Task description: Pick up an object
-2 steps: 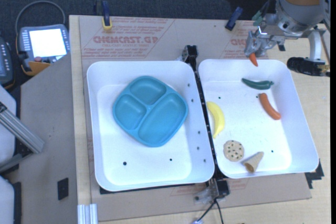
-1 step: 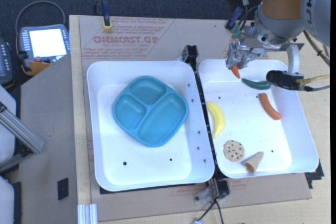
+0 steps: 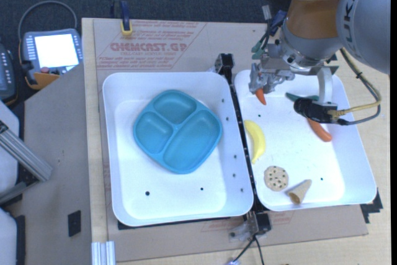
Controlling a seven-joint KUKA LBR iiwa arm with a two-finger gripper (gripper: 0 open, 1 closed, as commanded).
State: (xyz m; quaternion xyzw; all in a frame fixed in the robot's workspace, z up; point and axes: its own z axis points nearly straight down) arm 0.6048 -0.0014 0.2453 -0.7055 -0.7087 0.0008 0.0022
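Blue plastic tray (image 3: 178, 131), three compartments with rounded corners, sits tilted in the left bin (image 3: 118, 189) with nothing in it; bare white floor runs all around it, widest toward the near edge. Both bins are shallow glossy white with rounded rims, meeting at a dark seam with clips. Right bin (image 3: 353, 177) holds a curved yellow banana (image 3: 255, 139) just beside the seam wall, a round speckled cookie (image 3: 275, 177) below it, and a tan cone (image 3: 299, 190) near the front rim, close to the cookie. Gripper (image 3: 261, 91) hangs over the far left part of the right bin, clenched on a small orange carrot (image 3: 261, 96) whose tip pokes out below the fingers. Another orange carrot piece (image 3: 320, 130) lies further right, partly under a black cabled fixture (image 3: 313, 110). Open floor sits mid-bin between banana and that carrot, and along the right rim. Bench under the bins is pale board with red print.
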